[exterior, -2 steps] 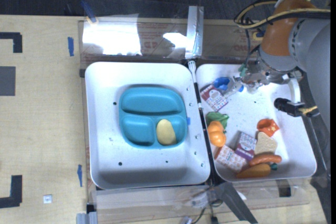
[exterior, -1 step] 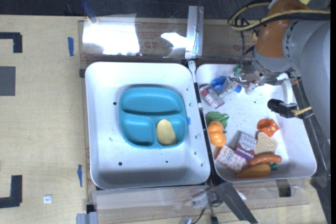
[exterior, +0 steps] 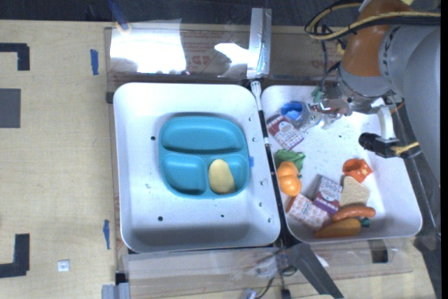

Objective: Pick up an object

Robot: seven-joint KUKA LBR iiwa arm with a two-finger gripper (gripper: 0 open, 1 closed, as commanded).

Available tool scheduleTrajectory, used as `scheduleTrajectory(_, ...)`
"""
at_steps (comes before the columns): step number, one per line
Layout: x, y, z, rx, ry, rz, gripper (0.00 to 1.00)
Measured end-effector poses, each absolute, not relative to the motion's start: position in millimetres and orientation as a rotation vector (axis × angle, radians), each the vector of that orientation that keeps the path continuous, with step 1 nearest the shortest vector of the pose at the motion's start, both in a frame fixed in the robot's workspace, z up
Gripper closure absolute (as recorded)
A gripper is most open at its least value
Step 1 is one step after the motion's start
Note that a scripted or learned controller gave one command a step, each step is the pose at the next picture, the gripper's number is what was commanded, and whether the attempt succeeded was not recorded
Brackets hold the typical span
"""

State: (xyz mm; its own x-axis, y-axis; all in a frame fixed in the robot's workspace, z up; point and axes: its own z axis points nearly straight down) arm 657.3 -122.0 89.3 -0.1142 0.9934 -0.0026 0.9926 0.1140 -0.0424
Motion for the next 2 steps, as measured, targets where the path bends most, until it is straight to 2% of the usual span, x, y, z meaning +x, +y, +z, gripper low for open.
scheduleTrajectory(1, 667.9, -60.3, 185.0, -2.256, -2.189, -0.003, 1.0)
scheduleTrajectory(2, 666.3, -61.6, 181.6, -2.255, -2.184, 0.006, 0.0)
